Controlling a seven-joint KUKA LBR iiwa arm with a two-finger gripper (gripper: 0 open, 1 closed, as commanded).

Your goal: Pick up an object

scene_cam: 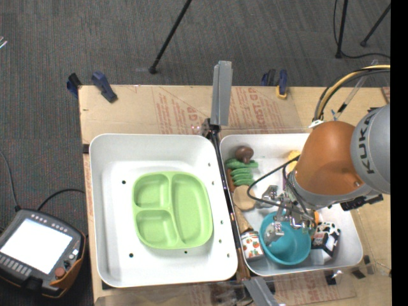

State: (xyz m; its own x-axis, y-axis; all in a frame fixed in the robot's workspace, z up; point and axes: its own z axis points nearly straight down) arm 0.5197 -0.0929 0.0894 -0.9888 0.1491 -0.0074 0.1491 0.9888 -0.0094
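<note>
White plastic makes up both bins: the left bin (pixel 108 171) fills the middle left of the frame and carries a green divided plate (pixel 173 210), lying flat near its centre. The right bin (pixel 271 144), at lower right, holds the loose clutter, so it is the likely source for a pick. The arm (pixel 331 161), its orange band uppermost, reaches down into that bin from the right edge of the frame, and its bulk hides the bin's upper right part. The gripper (pixel 278 225) hangs over the rim of a teal bowl (pixel 287 246) at the bin's lower middle, apparently just inside the bowl's near-left edge; I cannot tell how its fingers stand, since wrist hardware and cables crowd that spot. Left of the bowl, along the bin's left wall, sit a brown ball (pixel 243 152), a green ridged toy (pixel 240 169), a tan disc (pixel 243 199) and a small printed box (pixel 251 245). A black-and-white toy (pixel 329 236) lies just right of the bowl. The bowl looks like the target.
</note>
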